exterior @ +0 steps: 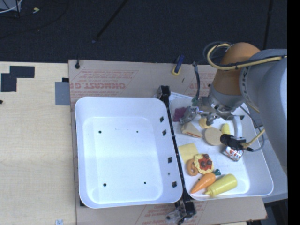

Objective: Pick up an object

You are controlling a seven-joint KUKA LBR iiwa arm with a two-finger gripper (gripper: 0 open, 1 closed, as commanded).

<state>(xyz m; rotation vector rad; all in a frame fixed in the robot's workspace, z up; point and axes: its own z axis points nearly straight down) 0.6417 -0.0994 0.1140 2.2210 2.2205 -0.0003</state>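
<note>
The right bin [262, 184] holds several toy foods. Among them are a yellow cheese square [187, 150], a small pizza piece [204, 163], an orange ring [191, 168], a carrot [203, 183] and a yellow bottle [223, 184]. Farther back lie a tan round disc [212, 136], a sandwich slice [191, 130], a small can [233, 153] and a purple item [179, 113]. My gripper [195, 111] hangs low over the bin's back left corner, just above the sandwich slice and beside the purple item. I see nothing clearly held.
The left white bin [82, 125] lies beside the right one, with a black divider [169, 139] between them. Both rest on a cardboard sheet [117, 78]. A blue and yellow clip [178, 65] lies behind the bins. The arm's grey body [267, 93] covers the right bin's back right.
</note>
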